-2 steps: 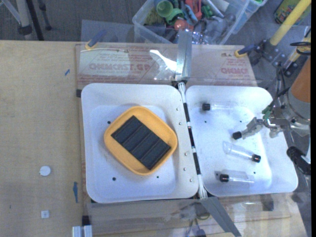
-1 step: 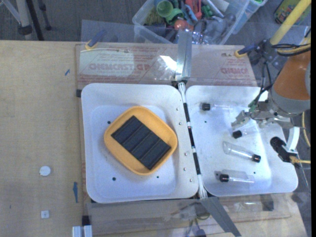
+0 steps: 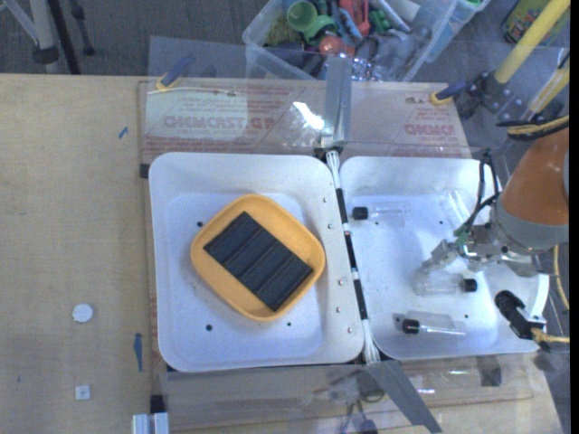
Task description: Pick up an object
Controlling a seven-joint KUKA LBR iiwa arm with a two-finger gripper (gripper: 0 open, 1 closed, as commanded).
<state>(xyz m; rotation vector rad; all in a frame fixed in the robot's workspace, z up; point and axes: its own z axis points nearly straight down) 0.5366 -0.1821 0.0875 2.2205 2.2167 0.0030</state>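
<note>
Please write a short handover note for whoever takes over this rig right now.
Gripper: low over the middle of the right bin, beside clear tubes; nothing visibly held.
Left bin: a yellow tray with dark panels.
Right bin: a clear black-capped tube near the front, another near the back, more clear pieces by the gripper.
Done: no pick visible.
Left: grasp one object and lift it.

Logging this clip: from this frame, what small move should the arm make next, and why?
Probably a short descent toward the clear tube in the right bin. The gripper hangs just above that tube's upper end, nothing is visibly held, and two more black-capped tubes lie farther off.
</note>
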